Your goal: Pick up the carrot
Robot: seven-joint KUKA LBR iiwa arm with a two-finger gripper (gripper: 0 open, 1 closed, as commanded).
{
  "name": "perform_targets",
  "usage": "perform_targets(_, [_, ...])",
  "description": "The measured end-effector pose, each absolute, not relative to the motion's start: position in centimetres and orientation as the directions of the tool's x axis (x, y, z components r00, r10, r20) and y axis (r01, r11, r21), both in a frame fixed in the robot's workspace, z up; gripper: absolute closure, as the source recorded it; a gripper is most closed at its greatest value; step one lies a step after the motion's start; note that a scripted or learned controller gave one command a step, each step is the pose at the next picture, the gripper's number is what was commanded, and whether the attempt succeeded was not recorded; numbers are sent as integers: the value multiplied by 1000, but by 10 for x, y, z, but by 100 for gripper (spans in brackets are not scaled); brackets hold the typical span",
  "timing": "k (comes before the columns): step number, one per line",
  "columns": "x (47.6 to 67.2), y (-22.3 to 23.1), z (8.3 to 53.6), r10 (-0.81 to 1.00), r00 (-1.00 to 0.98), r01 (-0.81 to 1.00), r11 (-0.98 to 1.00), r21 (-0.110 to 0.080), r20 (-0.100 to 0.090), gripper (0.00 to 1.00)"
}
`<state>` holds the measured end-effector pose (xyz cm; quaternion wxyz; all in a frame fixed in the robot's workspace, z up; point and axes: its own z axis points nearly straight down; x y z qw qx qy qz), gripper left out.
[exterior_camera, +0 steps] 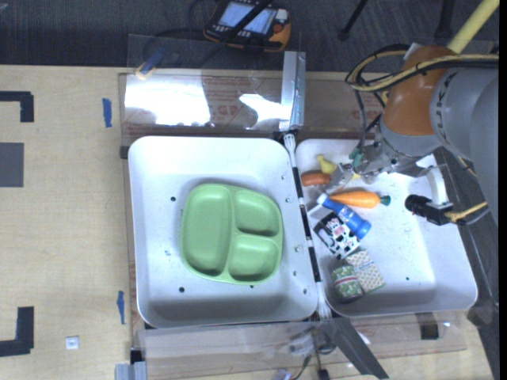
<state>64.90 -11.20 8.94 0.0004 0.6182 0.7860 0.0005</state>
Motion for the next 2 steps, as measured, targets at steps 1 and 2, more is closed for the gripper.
perform_targets(1, [610,-122,86,913,-409,913,409,2,0,0])
perform_targets(2, [561,-116,115,787,-616,787,616,1,1,0])
